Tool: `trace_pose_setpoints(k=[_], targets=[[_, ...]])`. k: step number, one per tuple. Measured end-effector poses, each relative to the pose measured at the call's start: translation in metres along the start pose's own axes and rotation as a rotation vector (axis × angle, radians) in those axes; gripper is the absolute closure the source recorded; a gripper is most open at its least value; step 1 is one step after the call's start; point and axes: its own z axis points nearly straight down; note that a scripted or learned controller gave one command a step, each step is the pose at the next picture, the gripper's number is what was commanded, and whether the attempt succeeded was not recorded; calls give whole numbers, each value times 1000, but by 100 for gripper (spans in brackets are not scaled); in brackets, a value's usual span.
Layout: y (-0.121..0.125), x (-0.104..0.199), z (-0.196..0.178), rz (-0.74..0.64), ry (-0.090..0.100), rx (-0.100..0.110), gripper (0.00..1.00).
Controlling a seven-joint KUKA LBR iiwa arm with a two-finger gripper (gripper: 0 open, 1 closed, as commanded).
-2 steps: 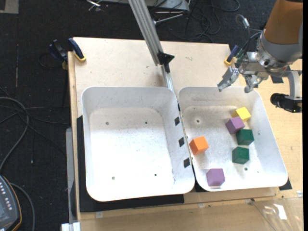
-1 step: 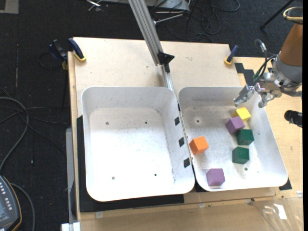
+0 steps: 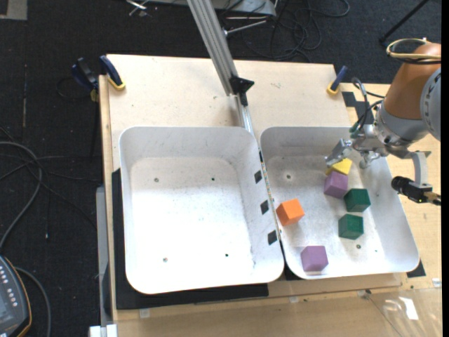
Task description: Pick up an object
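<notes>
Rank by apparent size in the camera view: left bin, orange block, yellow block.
1. Left bin, by far the largest.
2. Orange block.
3. Yellow block, which looks smallest, but the gripper sits right over it and hides part, so its rank below the orange one is unsure.

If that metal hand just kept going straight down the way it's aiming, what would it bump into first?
Most likely the yellow block. The hand hangs right over it in the right bin, with a purple block just beyond. Depth is hard to judge from this slant, so it could still clip the purple one instead.
</notes>
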Motion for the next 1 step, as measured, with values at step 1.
trace_pose_setpoints(k=[1], targets=[[-18,28,23,-3,5,11,0]])
